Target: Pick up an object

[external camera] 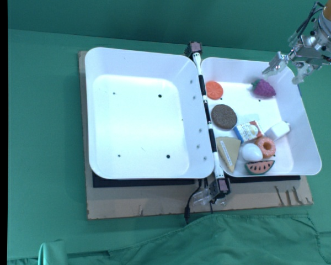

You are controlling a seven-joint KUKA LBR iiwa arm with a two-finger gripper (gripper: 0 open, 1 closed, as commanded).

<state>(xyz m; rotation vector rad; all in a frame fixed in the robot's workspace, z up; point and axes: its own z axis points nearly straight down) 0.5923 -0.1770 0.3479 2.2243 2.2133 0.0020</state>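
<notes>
Setting: green cloth under two white bins; your target sits in the right bin (306,148).
Grapes (263,88): purple toy bunch, far corner of that bin; probably light, stiff, bumpy. Pinch across the middle.
Claw (287,68): spread open, empty, just above the grapes.
Neighbours: orange disc (214,89), brown cookie (224,116), both further left.

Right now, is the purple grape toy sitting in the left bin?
No, the purple grape toy lies in the right bin, near its far corner.
</notes>
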